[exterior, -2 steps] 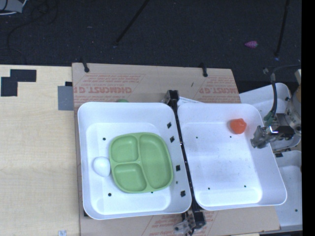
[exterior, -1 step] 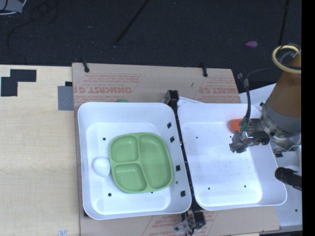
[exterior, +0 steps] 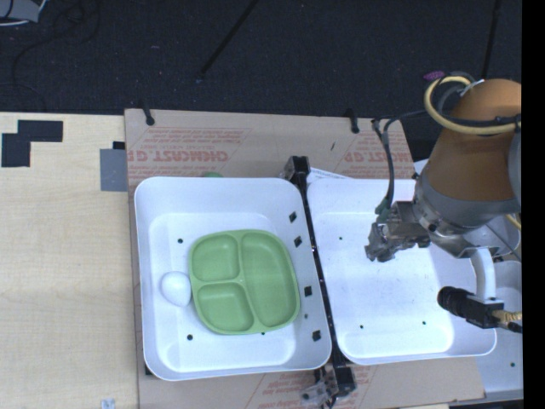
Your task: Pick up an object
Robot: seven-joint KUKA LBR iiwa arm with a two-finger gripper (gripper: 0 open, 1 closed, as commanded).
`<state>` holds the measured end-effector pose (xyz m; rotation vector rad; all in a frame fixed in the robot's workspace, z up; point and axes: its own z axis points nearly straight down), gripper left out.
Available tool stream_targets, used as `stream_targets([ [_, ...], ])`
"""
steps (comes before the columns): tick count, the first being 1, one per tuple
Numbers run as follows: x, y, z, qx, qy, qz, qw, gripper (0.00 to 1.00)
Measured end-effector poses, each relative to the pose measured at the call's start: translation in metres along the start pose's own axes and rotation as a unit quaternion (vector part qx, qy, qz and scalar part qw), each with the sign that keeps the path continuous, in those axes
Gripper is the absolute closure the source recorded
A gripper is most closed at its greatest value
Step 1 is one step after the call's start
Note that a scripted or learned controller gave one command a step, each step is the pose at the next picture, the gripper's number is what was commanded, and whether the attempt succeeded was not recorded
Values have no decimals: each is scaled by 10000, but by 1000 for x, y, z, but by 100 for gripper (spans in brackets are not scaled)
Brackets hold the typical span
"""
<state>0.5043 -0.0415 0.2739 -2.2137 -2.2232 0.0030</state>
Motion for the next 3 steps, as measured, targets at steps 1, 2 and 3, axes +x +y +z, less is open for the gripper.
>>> stream_targets([
  [1, 50, 6, 26, 15, 1, 3, 10000, 100],
  [2, 93, 18, 36, 0, -3, 6, 10000, 100],
  [3, 136, 14, 40, 1, -5, 4, 10000, 100],
])
